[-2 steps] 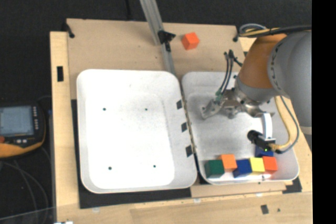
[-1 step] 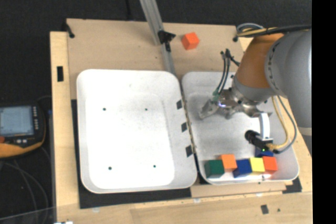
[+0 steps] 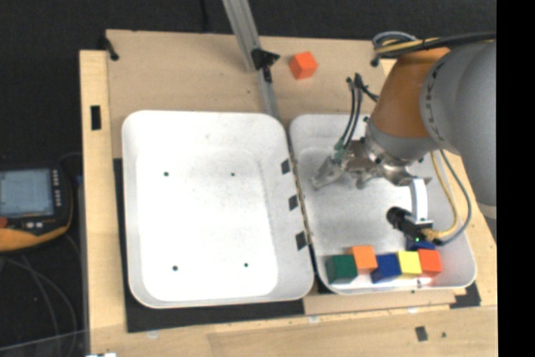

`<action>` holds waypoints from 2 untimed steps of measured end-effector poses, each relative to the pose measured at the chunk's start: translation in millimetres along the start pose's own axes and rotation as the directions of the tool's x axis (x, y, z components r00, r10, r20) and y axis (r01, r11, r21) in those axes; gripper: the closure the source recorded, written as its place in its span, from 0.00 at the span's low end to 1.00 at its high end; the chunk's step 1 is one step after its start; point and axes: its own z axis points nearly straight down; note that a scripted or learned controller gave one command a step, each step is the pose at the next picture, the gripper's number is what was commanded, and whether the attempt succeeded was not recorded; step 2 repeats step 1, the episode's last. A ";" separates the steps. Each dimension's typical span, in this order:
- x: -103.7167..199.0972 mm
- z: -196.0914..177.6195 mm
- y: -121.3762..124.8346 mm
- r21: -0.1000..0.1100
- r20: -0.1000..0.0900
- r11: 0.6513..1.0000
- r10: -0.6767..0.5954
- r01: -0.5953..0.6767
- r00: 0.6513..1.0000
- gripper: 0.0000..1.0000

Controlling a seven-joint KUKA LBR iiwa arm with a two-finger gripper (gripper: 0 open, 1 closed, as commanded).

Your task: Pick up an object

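Observation:
Along the near wall of the right bin (image 3: 368, 217) lies a row of small blocks: green (image 3: 341, 267), orange (image 3: 364, 257), blue (image 3: 386, 266), yellow (image 3: 409, 262) and a second orange one (image 3: 430, 260). My gripper (image 3: 328, 172) hangs low over the upper left part of this bin, well apart from the row. The grey arm with its orange band (image 3: 405, 100) comes in from the right above it. Another orange cube (image 3: 303, 64) sits on the bench behind the bins.
The left bin (image 3: 205, 205) stands beside the right one, with clips along the shared wall. A slanted metal rail (image 3: 238, 8) runs from the top down to the gap between the bins. A handheld pendant (image 3: 29, 205) rests off the bench's left side.

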 end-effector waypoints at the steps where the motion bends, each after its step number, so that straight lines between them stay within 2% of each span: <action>1: 11.5 25.9 -12.5 0.000 0.003 1.000 0.002 -0.002 1.000 0.00; 2: 11.5 25.9 -12.5 0.000 0.003 1.000 0.002 -0.002 1.000 0.00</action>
